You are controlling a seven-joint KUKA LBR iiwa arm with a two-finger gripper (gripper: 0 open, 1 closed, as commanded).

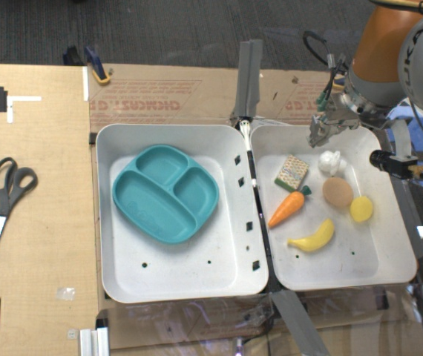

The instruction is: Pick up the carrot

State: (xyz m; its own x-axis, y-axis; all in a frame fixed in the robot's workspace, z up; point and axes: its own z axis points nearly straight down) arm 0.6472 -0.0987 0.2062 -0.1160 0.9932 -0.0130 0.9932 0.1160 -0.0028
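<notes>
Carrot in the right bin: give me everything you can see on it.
The carrot is a small orange toy, plastic by its look, with a dark green stub at its thick end. It lies flat on the floor of the right bin, tip pointing toward the bin's left wall, green end just below the speckled sponge block, possibly touching it. The gripper hovers apart, near the bin's far rim.

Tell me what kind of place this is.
Most likely a robotics lab bench set up for pick-and-place trials. A robot arm reaches over two white bins: one with a teal plate, the other with toy food such as a carrot and banana. Scissors lie on the cardboard-covered bench.
</notes>
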